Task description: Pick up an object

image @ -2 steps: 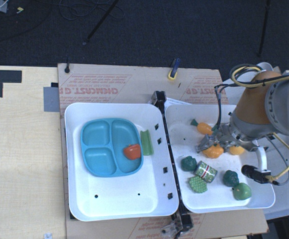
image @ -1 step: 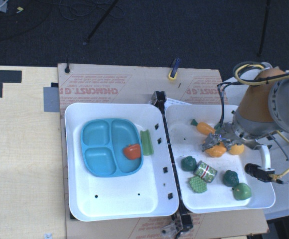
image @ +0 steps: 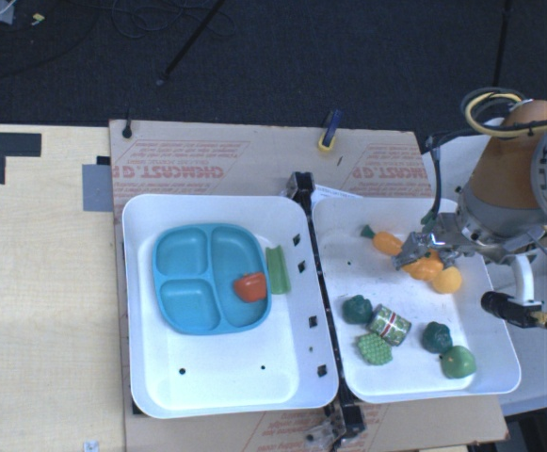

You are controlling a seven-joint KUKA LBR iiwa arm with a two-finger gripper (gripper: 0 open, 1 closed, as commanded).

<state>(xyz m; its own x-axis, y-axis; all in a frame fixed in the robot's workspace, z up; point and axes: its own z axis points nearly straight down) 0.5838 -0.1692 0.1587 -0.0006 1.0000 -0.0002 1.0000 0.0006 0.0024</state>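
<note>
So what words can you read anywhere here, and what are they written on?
Flat brown cardboard sheet under the bins: red print that looks like "CHEMCAST", seen upside down and mirrored; the letters are blurry, so this is a guess.
The same red print by the right bin: cut off, unreadable.
Small green-and-white striped can: label too small to read.

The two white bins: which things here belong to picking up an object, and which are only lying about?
Job: gripper, low over the orange pieces and carrot in the right bin.

Lying about: blue tray, red piece, green block, small can, green apple.
</note>
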